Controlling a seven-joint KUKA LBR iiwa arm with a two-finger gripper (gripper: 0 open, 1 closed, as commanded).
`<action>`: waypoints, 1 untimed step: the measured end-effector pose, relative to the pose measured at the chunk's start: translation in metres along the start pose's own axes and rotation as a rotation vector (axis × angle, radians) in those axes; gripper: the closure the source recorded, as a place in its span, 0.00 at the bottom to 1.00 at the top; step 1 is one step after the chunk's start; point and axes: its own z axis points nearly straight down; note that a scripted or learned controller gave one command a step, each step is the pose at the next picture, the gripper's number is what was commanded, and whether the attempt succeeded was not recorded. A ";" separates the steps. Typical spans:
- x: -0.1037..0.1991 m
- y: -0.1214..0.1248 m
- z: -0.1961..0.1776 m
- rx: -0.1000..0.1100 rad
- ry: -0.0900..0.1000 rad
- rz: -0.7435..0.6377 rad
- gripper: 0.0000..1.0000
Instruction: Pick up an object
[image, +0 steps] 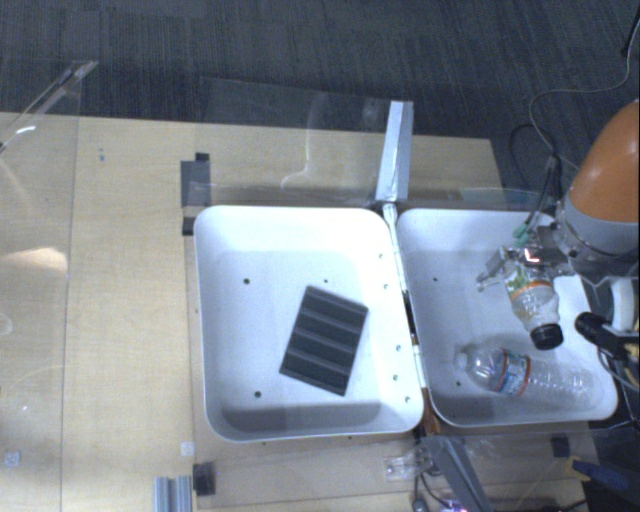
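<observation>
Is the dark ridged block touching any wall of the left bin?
Apart. In the camera view, the block lies tilted on the floor of the left bin, with white floor visible all around it.

The two shallow white bins (300, 230) looked like smooth moulded plastic with a soft sheen, and they sat on a pale, matt wood-look counter (110, 330). A dark grey ribbed rectangular block (324, 340) in the left bin appeared matt, its surface grooved in parallel ridges. In the right bin, a clear crinkled plastic bottle (525, 372) lying on its side and a small clear plastic bottle with a black cap (533, 306) both glinted glossily.
</observation>
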 end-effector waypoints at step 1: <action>-0.024 0.058 0.112 -0.005 -0.002 -0.155 0.00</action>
